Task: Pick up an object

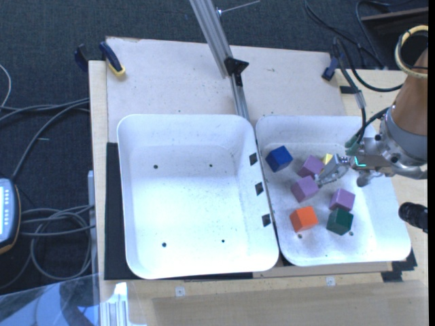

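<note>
On the counter (177, 80), the right bin (380, 250) holds blocks; the end effector (331, 172), spread state undeterminable, hangs just right of a purple cube (312, 166).

robotics lab, plywood bench (177, 80) clamped at corners, loose cables (41, 216) on dark carpet (camera pole (211, 26) overhead)

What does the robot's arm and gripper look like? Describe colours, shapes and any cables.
The arm is a rounded grey column with an orange band above the wrist. The gripper is grey metal with slim fingers, showing a small green light. A dark cable curves along the wrist.
</note>
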Robot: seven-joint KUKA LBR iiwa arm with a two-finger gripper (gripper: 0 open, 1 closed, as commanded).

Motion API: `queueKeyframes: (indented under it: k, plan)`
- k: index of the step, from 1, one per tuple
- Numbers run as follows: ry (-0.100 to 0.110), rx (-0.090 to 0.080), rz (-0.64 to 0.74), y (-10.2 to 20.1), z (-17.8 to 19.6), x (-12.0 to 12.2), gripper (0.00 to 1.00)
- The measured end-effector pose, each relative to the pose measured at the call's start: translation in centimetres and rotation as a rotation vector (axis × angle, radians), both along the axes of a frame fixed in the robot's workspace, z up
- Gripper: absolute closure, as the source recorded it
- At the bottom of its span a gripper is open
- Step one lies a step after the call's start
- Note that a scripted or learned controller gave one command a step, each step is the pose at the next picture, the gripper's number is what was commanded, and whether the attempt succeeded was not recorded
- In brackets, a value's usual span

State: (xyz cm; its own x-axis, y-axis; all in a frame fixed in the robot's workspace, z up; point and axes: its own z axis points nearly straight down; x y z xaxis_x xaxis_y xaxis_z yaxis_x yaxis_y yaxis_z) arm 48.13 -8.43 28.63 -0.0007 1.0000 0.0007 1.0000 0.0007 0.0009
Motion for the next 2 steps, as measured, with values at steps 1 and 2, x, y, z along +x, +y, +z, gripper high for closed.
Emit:
queueKeyframes:
  k: [1, 2]
  plan:
    - [0.009, 0.001, -0.001, -0.3, -6.2, 0.0, 0.0]
    - [0.009, 0.001, 0.0, -0.5, -12.4, 0.5, 0.0]
